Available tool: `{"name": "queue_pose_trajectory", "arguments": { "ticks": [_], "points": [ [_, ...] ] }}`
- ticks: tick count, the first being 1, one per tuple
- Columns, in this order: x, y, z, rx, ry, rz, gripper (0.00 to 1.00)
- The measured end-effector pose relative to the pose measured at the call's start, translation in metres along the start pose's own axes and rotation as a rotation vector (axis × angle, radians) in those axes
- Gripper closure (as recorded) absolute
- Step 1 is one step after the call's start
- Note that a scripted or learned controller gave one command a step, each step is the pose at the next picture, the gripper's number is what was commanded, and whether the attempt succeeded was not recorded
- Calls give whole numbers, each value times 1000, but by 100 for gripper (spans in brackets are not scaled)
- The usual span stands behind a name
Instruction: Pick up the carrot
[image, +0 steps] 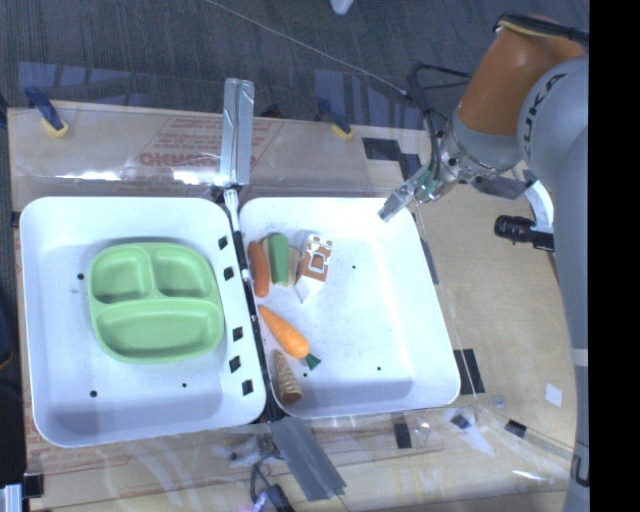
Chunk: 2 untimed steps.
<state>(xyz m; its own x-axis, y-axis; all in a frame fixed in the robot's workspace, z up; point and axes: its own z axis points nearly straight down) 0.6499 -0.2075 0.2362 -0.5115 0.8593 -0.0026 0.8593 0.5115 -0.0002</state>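
Claw (392, 208), grip state impossible to tell, hovers at right bin (425, 300) far corner; should travel to carrot (283, 333), align across its length, descend centered.

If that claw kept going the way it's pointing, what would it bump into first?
Probably the right bin's bare white floor. The gripper points down-left above its back corner, toward the small carton, but height is hard to judge.

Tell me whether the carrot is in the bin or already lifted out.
In the bin. The carrot lies flat on the right bin's floor near its left wall, apart from the gripper, which hangs over the bin's far rim.
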Motion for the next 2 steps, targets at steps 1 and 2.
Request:
{"name": "queue_pose_trajectory", "arguments": {
  "ticks": [1,2],
  "points": [
    [-5,7,2,-3,-3,-760,100],
    [-6,9,-8,-4,-8,-765,100]
  ]
}}
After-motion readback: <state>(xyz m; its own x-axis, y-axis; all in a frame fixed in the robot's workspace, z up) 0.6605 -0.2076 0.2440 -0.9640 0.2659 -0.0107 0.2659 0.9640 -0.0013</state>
